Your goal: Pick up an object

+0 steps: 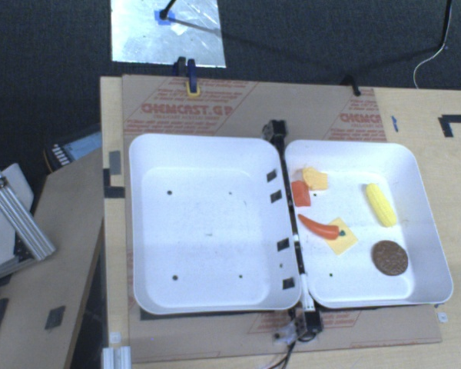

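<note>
The right bin [426,198] holds several small objects. A yellow corn cob [381,204] lies near its right side. A brown round cookie [389,257] sits at its front right. A red chili pepper [319,225] lies across a yellow cheese slice [343,241] near the bin's left side. Further back are a small orange-red block [300,193] and a pale yellow piece [316,178] touching it.
The left bin [207,221] stands beside the right one, joined along a black clipped seam [286,206]. Both rest on a cardboard sheet [215,106]. A shiny foil square [167,20] lies beyond the bench, and an aluminium rail [15,210] slants at far left.
</note>
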